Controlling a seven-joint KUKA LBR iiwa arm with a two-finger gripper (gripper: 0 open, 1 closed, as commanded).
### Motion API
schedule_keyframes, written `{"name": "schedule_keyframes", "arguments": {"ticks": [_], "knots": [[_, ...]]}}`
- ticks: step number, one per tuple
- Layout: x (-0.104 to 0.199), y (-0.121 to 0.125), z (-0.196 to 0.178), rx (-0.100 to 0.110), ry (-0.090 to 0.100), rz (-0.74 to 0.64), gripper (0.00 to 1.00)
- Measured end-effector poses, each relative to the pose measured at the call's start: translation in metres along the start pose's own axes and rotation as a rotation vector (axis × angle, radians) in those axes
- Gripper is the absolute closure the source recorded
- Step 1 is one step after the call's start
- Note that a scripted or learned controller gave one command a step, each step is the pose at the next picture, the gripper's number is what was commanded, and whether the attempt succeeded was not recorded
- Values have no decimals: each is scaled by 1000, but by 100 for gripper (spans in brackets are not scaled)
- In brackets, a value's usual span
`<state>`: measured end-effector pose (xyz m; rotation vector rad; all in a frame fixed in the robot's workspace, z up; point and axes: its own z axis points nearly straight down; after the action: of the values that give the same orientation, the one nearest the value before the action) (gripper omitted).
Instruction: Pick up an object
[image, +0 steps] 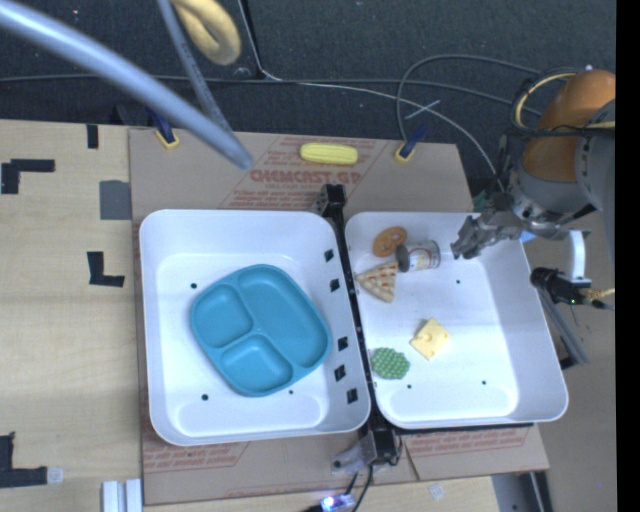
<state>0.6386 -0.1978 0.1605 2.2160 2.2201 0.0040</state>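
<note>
1. Two white bins side by side on the surface: left bin (165, 300) at frame centre-left, right bin (520, 340) at centre-right, touching along a black middle seam.
2. In the left bin, a blue tray (259, 328) with three compartments, lying flat and turned at a slant, long axis running upper left to lower right.
3. In the right bin's upper left part, a cluster: a brown round piece (389, 241), just below it a tan wedge (380, 282) with its tip pointing toward the frame's left, and beside them a small jar (422, 257) on its side, long axis roughly left-right, dark cap toward the left.
4. Lower in the same bin, a yellow block (430, 339) near the middle, set at a slant; a green round piece (390, 363) to its lower left, close to the seam. Both well apart from the cluster.
5. Arm reaching in from the right edge, orange band at upper right; gripper (470, 240) over the right bin's upper edge, just right of the jar, pointing down and left.
6. Jaws too small and dark to judge: cannot tell how far open; nothing seen between them.
7. Beyond the bins, on the cardboard at upper centre, a yellow banana (328, 153), long axis left-right.
</note>
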Motion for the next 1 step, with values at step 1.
{"name": "schedule_keyframes", "arguments": {"ticks": [1], "knots": [[0, -3, -43, 2, 0, 0, 100]]}}
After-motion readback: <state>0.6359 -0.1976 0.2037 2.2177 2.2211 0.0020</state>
